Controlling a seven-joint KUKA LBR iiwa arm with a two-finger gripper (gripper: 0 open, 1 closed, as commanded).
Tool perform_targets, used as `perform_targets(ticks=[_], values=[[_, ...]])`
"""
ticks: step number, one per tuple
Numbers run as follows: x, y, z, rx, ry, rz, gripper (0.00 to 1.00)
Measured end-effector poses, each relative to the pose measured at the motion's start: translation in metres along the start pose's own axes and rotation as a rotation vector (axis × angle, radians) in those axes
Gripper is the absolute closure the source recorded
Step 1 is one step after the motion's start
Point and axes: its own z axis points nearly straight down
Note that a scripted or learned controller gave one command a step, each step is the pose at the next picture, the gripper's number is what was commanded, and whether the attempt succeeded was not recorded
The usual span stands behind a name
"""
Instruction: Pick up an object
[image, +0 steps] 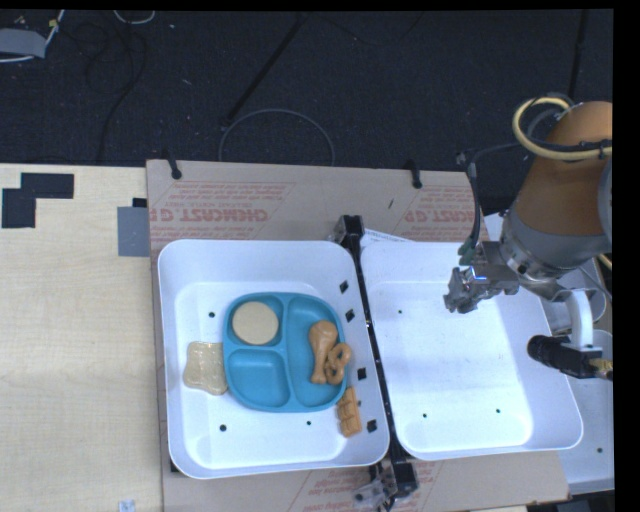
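All pickable items sit in the left bin (180, 270), grouped on or against a blue tray (270, 385): a round disc (254, 322) in its back-left compartment, a pretzel-like piece (328, 352) in its right compartment. A pale slab (205, 367) touches the tray's left edge; a small brown piece (349, 411) lies off its front-right corner.

Arm reaches over the right bin (470, 400). Gripper (462, 297) hangs near that bin's back edge, well apart from the items, holding nothing visible. Finger state: too small to tell.
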Motion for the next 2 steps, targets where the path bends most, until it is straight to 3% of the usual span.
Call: perform_targets(ticks=[2], values=[[0.102, 0.008, 0.001, 0.001, -0.001, 0.001, 1.0]])
